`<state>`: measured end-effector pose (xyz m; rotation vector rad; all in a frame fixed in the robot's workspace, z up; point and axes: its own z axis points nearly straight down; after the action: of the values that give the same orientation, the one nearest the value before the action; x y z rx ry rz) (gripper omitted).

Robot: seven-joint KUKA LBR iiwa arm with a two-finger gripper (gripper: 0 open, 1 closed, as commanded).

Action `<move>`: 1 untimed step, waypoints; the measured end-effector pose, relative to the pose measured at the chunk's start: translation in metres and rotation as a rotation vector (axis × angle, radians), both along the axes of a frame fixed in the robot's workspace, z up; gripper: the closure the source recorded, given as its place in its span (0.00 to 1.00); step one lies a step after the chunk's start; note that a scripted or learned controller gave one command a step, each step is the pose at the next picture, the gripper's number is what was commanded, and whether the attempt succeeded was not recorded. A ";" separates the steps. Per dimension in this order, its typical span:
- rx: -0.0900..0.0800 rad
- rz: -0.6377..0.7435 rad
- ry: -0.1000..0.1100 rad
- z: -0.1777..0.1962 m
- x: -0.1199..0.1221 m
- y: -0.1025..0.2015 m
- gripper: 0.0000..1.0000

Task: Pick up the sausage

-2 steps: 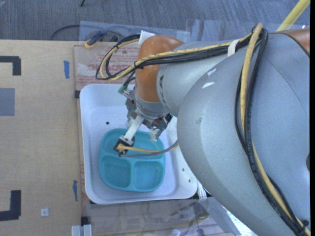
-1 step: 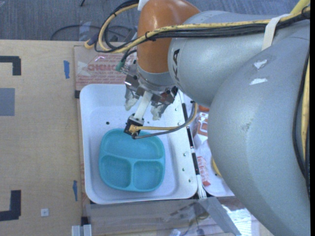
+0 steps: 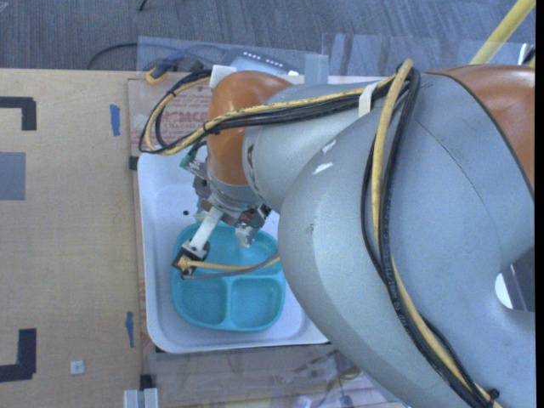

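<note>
Camera view: gripper [image 3: 223, 238] low over the blue tray [image 3: 246, 306] in the bin [image 3: 157, 228], reach step. Can't tell its state. Sausage unlocated; find it first.

A robot lab: taped plywood bench [image 3: 68, 228], cables, grey carpet floor [image 3: 340, 7].

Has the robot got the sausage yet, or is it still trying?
Done so far: the arm has reached into the white bin, and the gripper sits over the blue divided plate. In hand: nothing I can confirm, since no sausage is visible between its fingers or on the plate's open compartments, and the big grey arm covers much of the bin. Left: a clear grasp and a lift.
</note>
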<state>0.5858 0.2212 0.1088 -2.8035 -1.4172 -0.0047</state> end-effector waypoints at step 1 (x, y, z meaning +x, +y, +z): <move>-0.001 -0.679 0.009 -0.021 0.043 0.002 1.00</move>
<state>0.6288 0.2227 0.0880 -3.1136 -0.4022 0.0092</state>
